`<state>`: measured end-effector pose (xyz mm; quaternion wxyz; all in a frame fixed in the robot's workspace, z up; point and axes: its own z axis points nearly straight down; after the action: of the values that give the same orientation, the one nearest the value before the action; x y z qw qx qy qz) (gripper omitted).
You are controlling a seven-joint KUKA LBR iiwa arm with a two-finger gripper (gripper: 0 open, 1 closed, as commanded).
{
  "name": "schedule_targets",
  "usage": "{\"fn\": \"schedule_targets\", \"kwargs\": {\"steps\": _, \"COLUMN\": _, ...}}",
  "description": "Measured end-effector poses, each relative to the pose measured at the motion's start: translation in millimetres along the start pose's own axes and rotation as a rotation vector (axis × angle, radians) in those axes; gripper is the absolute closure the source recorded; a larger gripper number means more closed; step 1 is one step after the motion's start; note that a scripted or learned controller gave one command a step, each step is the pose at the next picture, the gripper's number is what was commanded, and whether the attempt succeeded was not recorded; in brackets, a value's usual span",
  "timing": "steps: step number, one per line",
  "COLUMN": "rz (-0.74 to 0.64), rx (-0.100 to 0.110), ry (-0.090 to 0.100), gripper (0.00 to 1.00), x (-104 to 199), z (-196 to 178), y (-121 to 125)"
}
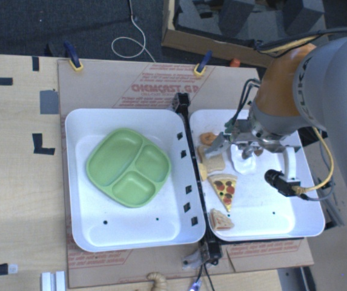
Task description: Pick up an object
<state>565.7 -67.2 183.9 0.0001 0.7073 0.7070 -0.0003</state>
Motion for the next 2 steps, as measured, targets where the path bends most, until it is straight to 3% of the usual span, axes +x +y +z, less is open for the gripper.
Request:
{"fn": "schedule_targets", "kwargs": {"steps": 1, "rz": -0.003, "rx": -0.005, "ry": -0.002, "gripper": 0.0, "x": -35, "z": 19, "y": 89}}
{"fn": "schedule_targets", "kwargs": {"steps": 2, "rz": -0.001, "rx": -0.003, "ry": -0.001, "gripper": 0.0, "x": -30, "z": 101, "y": 67}}
